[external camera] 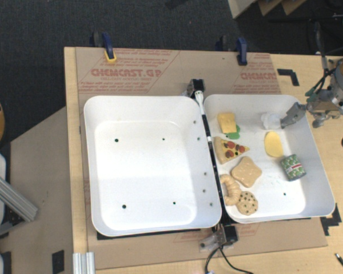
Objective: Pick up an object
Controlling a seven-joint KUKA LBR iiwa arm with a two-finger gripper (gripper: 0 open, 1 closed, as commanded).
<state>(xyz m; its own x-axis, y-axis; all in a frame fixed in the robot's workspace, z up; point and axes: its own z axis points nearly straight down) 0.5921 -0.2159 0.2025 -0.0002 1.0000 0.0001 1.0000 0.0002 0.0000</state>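
Note:
The right bin (314,201) holds several toy foods: a yellow block with a green bit (227,123), a pizza slice (230,148), a slice of toast (246,172), a knobbly tan pastry (231,189), a chocolate-chip cookie (247,202), a yellow oval piece (273,144), a green can (292,166) and a small clear piece (270,120). My gripper (304,117) hangs over the bin's far right corner, just right of the clear piece and above the yellow oval. It is open, with nothing between its fingers.
The left bin (91,153) lies beside the right one, their rims meeting at the middle. Both sit on a brown board (160,67) fixed with blue clamps (108,45) at the back. The arm (338,87) comes in from the right edge.

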